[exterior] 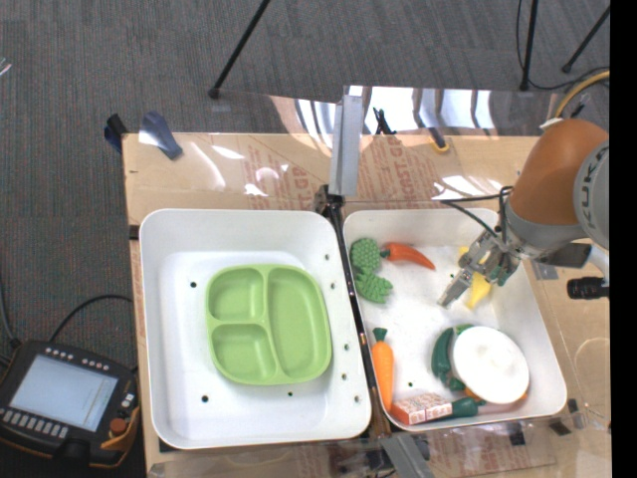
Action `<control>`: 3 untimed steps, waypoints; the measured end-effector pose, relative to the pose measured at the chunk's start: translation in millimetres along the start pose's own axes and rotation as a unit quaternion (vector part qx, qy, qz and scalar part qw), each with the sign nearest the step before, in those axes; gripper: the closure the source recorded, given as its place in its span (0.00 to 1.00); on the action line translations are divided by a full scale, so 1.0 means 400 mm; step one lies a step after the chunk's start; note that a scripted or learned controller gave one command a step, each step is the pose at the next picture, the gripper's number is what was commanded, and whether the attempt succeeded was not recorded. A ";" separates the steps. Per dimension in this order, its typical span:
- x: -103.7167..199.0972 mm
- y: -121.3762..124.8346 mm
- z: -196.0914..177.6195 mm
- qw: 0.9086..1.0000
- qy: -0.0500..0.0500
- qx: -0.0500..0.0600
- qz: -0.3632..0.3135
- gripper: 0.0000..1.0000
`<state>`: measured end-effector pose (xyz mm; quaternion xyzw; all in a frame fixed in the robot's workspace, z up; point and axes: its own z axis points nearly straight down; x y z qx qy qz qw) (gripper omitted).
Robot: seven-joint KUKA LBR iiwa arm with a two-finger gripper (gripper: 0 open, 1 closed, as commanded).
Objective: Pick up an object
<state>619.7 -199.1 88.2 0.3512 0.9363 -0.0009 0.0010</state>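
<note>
Bench (199, 172): tan top under a glossy clear sheet with faint reddish lettering, window glare across the far side. Two shallow white bins sit on it side by side, touching along a dark seam at the middle. Left bin (169, 237) covers most of the bench's left half; right bin (542, 332) reaches the near right corner. A grey upright post (345, 147) rises from the bench just behind the point where the bins meet. A small blue-grey item (161, 133) lies at the far left corner, partly over the edge. Bare top shows as a strip along the left edge and a wider band behind the bins.
</note>
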 end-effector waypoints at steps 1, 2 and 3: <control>0.110 0.156 0.000 0.995 0.002 -0.001 0.101 0.00; 0.146 0.236 0.001 0.980 0.001 0.000 0.198 0.00; 0.132 0.244 -0.001 0.973 0.001 -0.001 0.230 0.00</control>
